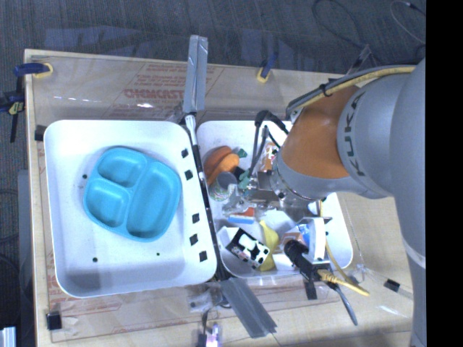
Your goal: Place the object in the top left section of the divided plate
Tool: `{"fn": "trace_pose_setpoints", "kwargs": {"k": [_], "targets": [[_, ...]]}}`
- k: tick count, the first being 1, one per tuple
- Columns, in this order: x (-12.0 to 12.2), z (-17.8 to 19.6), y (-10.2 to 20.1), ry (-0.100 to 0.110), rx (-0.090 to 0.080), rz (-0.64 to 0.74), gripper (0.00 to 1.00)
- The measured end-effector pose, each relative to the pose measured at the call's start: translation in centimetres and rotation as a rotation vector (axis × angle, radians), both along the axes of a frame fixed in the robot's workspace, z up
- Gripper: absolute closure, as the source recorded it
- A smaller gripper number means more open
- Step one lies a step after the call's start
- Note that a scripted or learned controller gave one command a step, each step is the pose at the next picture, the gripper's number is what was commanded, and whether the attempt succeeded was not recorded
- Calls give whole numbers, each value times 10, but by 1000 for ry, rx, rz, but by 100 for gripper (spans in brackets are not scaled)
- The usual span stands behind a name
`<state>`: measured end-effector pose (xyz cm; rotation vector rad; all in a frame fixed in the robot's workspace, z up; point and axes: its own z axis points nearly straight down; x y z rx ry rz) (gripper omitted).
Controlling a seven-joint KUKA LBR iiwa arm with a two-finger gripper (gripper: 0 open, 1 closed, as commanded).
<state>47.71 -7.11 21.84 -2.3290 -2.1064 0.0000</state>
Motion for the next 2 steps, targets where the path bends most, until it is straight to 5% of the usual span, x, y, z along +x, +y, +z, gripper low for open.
{"fn": "trace_pose_setpoints", "kwargs": {"k": [1,2], "targets": [[0,0,0,0,0,0,0],[5,136,29,-5,-2,382,0]]}}
